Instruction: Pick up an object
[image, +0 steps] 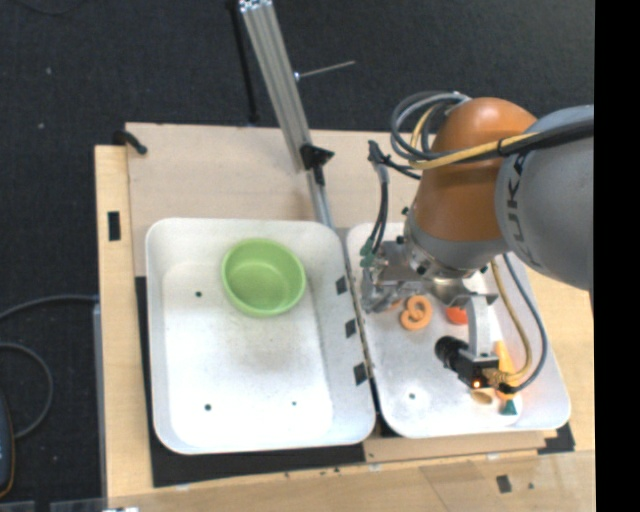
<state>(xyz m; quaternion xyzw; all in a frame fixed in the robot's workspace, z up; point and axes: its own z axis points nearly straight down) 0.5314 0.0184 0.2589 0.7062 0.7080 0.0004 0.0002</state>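
My gripper (377, 288) hangs low over the left edge of the right bin (430, 415), close to the divide between the two bins. An orange ring (415, 314) lies in the right bin just to the right of the gripper, apart from it. A small red-orange piece (457, 315) sits beside the ring, partly under the arm. In the upper middle of the left bin (200, 400) stands a green bowl (263, 277). The arm's orange band and grey wrist hide the upper part of the right bin.
A tan piece (484, 395), a small teal piece (508, 406) and a yellow piece (501, 352) lie near the right bin's lower right corner. A slanted metal pole (285, 95) rises behind the bins. The bench edge runs beyond the bins.
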